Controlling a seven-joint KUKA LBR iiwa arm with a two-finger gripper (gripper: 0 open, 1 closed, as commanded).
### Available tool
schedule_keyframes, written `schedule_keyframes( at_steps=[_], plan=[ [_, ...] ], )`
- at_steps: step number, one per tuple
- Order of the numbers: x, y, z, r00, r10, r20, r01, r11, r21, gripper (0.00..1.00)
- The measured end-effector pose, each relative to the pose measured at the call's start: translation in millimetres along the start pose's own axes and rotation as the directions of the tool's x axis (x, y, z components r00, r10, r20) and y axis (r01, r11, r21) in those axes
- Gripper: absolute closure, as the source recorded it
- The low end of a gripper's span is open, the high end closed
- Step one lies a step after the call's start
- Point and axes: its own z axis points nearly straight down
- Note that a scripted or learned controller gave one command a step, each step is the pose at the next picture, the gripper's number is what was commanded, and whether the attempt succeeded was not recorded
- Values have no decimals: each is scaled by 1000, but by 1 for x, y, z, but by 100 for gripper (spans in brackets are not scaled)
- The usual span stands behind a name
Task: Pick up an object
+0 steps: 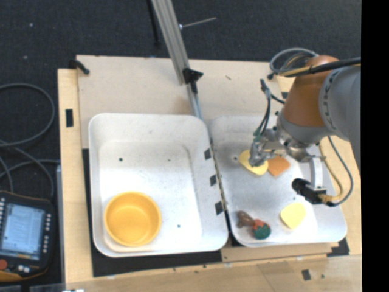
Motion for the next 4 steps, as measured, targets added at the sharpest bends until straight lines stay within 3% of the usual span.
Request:
schedule_keyframes(
  at_steps=[2,3,4],
  plan=[
    [2,0,-108,1000,-8,1,8,1000,-4,100],
    [1,1,-133,1000,-8,0,8,1000,-1,100],
    [43,-6,-123,1000,-10,-1,10,1000,2,100]
  ],
)
